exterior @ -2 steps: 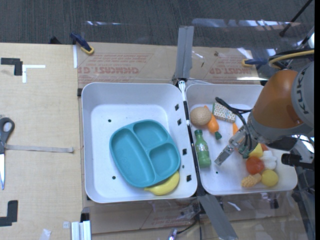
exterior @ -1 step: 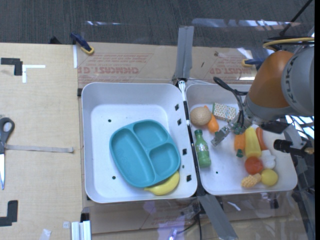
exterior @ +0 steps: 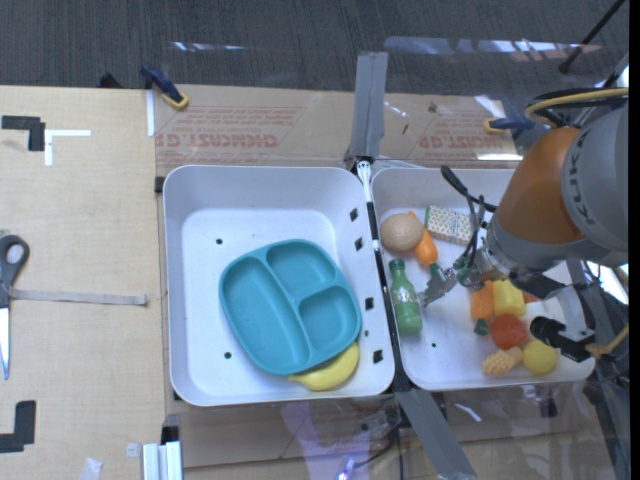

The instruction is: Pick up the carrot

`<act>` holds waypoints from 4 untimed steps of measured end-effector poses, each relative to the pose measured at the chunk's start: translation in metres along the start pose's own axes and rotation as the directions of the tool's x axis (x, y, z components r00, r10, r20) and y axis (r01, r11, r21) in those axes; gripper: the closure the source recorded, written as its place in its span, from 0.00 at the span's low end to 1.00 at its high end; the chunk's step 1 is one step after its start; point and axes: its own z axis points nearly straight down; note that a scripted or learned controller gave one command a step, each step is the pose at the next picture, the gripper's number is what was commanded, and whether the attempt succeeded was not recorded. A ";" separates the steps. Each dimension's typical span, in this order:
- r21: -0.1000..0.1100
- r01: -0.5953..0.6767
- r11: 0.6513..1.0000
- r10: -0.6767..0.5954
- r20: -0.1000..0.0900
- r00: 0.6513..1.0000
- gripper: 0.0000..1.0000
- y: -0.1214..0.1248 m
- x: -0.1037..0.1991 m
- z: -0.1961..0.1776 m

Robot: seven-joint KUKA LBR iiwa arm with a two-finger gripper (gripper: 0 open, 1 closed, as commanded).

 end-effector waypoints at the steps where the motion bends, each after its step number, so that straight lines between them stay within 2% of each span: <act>1: 0.001 -0.293 0.956 0.293 0.002 0.956 0.00 0.018 0.001 0.000; 2: 0.002 -0.608 0.794 0.608 0.003 0.794 0.00 0.040 -0.001 0.000; 3: 0.004 -0.605 0.796 0.605 0.005 0.796 1.00 0.039 -0.001 -0.008; 4: 0.002 -0.566 0.824 0.566 0.001 0.824 1.00 -0.026 0.015 0.001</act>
